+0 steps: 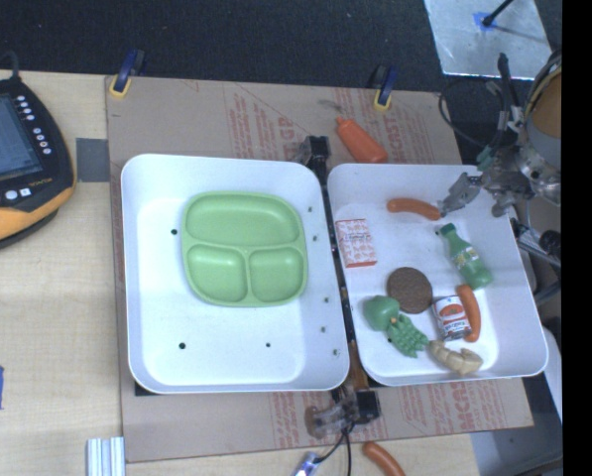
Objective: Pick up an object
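Observation:
My gripper hangs over the far right part of the right bin, open, with nothing between its fingers. An orange sausage lies just left of it, and a green bottle just in front of it. Further forward in this bin lie a brown round patty, a red and white can with a second orange sausage against it, a green pepper, a bumpy green piece, a beige banana-like piece and a red-printed white packet.
The left bin holds a green divided plate. An orange carrot-like piece lies on the cardboard behind the bins, another orange piece in front. A tablet controller sits far left. Cables run near the arm at right.

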